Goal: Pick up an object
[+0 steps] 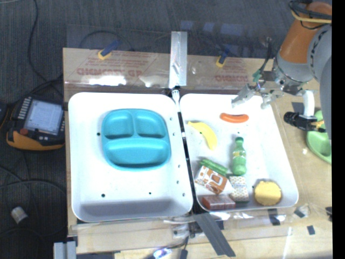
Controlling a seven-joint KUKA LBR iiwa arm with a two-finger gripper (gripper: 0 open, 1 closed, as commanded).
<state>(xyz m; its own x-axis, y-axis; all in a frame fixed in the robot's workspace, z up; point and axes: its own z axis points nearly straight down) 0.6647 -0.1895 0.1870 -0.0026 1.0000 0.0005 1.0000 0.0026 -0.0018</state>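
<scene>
My gripper point(252, 99) hangs over the far edge of the right bin point(280, 144), fingers spread open and nothing between them. Just below it lies an orange hot dog point(234, 117). Further down the bin are a yellow banana point(206, 134), a green bottle point(239, 155), a small printed carton point(211, 179), a white-wrapped snack point(238, 188), a brown bar point(217, 203) and a yellow round object point(267, 192).
The left bin point(91, 193) holds a blue compartment tray point(136, 138). A metal divider post point(178, 58) stands behind the bins' seam. A green object point(319, 139) sits on the bench at the right edge. A handheld pendant point(36, 123) lies on the floor to the left.
</scene>
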